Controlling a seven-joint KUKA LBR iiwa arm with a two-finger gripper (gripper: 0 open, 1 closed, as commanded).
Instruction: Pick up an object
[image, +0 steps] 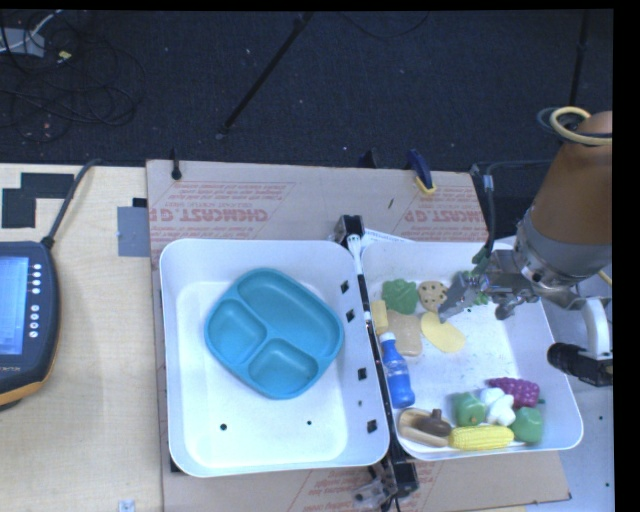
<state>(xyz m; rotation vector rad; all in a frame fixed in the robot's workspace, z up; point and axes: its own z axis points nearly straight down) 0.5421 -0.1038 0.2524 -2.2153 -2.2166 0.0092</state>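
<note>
- The gripper (468, 292) hangs over the far part of the right bin (560, 400), just right of a cluster: cookie (432, 293), green piece (400, 295), yellow piece (443, 333) and tan piece (407, 334).
- No object sits between the fingers. I cannot tell whether they are open or closed; they are dark and blurred against the bin floor.
- Risk: the cluster is tight, so a descent here could land on two items at once, or push the cookie aside instead of trapping it.
- Risk: the yellow piece looks flat and smooth; I judge it could slip out of a pinch.
- The blue bottle (395, 370) lies along the bins' divider, hard to straddle there.
- Near the front sit corn (482, 437), grapes (514, 389) and other toy food.
- The arm (572, 200) enters from the right, wrist bent left and downward.
- The left bin (180, 300) holds a blue plate (273, 333).
</note>
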